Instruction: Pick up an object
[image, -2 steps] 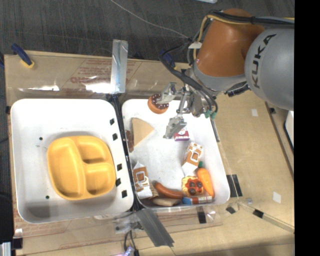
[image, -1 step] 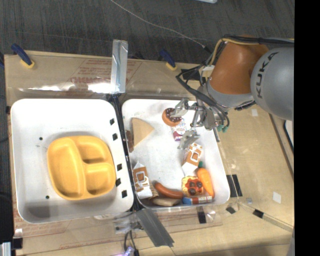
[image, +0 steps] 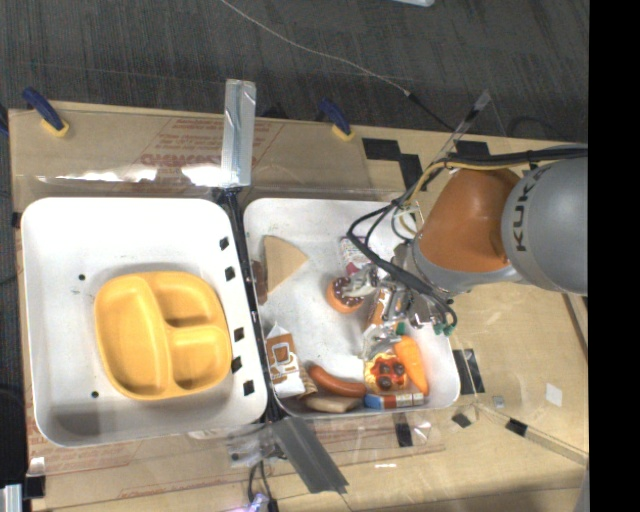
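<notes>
I see a yellow tray (image: 160, 332) in the left bin (image: 40, 300); toy food crowds the right bin (image: 300, 215); the gripper's (image: 388, 318) grip I cannot tell.

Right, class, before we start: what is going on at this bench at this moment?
A grey robot arm with an orange band reaches in from the right over the right bin, which holds a jumble of toy food: a donut, a carrot, a sausage. Its gripper sits low among them, beside the donut. The left bin holds a yellow divided tray, untouched.
</notes>
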